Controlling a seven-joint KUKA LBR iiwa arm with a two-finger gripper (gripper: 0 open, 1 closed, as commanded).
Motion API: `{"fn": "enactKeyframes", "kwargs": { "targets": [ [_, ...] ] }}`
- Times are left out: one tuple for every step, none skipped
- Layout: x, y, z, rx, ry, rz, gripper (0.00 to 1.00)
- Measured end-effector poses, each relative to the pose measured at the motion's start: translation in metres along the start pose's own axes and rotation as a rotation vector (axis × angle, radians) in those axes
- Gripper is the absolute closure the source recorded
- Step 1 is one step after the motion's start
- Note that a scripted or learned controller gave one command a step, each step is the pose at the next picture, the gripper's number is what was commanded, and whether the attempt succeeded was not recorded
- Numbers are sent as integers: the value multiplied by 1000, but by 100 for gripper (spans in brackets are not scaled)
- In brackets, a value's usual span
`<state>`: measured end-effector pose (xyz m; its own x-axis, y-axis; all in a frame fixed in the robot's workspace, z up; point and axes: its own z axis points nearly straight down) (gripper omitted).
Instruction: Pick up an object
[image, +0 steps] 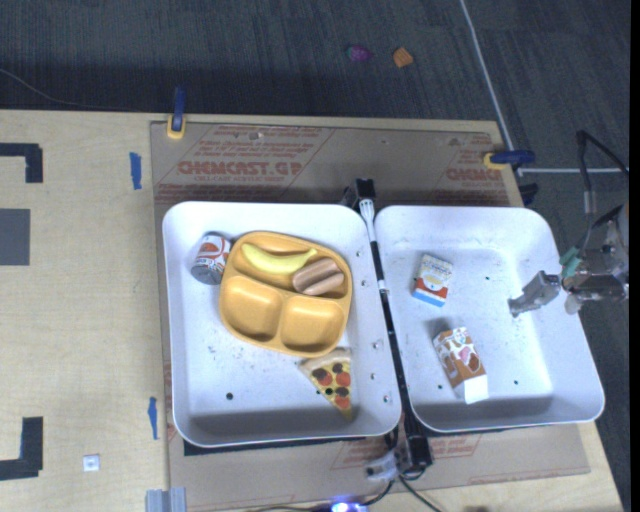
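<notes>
My gripper (528, 297) reaches in over the right rim of the right bin (520, 405), low above the bin floor, with nothing seen in it. A small white and red carton (433, 278) lies to its left in the upper middle of that bin, well apart from the gripper. A brown and white snack pack (461, 363) lies tilted below and left of the gripper, also untouched.
The left bin (190, 390) holds a yellow divided plate (262, 312) with a toy banana (272, 261) and hot dog (319, 277). A can (208, 258) lies at the plate's upper left and a pizza slice (333, 378) below it. Bare floor surrounds the right bin's objects.
</notes>
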<state>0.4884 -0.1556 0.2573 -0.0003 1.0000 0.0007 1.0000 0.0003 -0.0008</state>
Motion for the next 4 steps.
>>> {"fn": "enactKeyframes", "kwargs": {
  "targets": [
    [24, 4, 129, -2, 0, 1, 0],
    [41, -3, 154, -2, -1, 1, 0],
    [59, -7, 168, -9, -7, 6, 0],
    [57, -5, 157, -19, -14, 8, 100]
  ]
}}
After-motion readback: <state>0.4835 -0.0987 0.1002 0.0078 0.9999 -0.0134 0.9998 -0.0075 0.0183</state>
